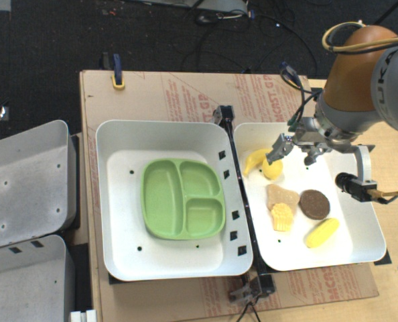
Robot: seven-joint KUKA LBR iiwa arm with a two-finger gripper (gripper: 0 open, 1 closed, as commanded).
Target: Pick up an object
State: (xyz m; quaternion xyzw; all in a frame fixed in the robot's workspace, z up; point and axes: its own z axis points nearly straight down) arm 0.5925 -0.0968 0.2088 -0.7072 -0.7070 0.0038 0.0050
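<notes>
Two bins sit side by side on the surface (159,86), their inner walls touching along the middle. The left bin (112,200) holds a divided tray (183,198) lying flat near its centre. The right bin (360,240) holds five items: a banana-shaped piece (254,160) against its left wall near the far corner, a small round piece (273,171) just beside it, a flat slab (281,196) nearer the centre, a ridged piece (282,216) touching the slab's near side, a disc (314,204) just right of the slab, and an oblong piece (321,233) toward the near right corner. The end effector (296,151) hangs over the right bin's far half, above and right of the round piece.
</notes>
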